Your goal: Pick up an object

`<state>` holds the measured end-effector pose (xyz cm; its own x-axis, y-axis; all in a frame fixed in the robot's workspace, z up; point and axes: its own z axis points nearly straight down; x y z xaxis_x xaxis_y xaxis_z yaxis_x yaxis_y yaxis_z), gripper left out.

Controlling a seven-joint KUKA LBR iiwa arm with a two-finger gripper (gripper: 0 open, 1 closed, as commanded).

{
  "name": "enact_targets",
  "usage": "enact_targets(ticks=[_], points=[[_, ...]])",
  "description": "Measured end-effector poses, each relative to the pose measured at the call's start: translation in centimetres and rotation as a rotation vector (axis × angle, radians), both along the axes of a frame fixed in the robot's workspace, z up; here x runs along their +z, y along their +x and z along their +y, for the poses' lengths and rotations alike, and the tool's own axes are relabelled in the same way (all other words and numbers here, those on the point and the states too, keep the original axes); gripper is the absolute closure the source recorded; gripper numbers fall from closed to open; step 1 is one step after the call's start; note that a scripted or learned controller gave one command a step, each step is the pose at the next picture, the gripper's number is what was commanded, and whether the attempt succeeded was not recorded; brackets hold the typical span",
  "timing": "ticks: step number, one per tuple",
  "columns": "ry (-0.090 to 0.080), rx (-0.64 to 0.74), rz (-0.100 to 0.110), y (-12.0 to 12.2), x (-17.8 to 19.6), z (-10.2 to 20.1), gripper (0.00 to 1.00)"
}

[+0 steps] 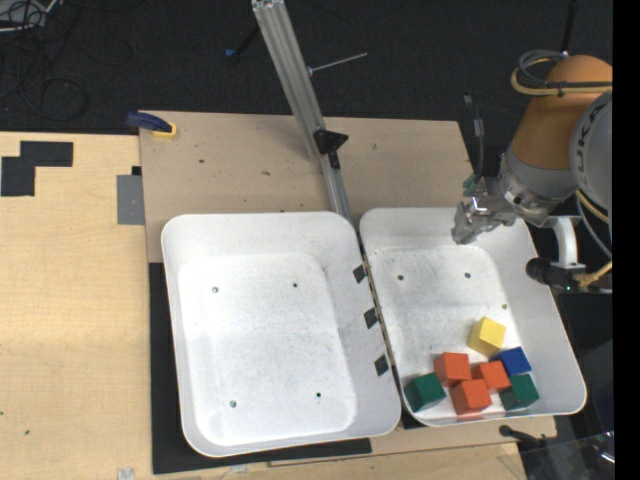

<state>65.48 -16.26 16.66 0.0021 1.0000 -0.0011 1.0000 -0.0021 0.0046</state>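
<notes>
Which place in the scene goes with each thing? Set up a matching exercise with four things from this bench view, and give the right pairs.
Things:
1. yellow block
2. blue block
3. gripper
4. blue clamp

Places:
A. far left corner of the bench
B. above the far edge of the right bin
C. topmost of the block cluster
D. between the yellow block and a green one

Pairs: 1-C, 2-D, 3-B, 4-A

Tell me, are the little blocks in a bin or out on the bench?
In: the blocks lie clustered inside the right bin, near its front corner.
</notes>
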Motion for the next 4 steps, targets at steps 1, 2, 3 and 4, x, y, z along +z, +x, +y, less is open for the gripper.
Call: enact_targets(ticks=[1,2,3,4], points=[[0.000,0.004,0.000,1.1,5.3,0.2,1.00],[0.001,0.006,0.005,1.1,6.1,0.2,1.00],[0.004,0.005,0.010,-1.0,5.1,5.3,1.00],[0.004,0.006,0.011,-3.7,4.4,10.5,1.00]])
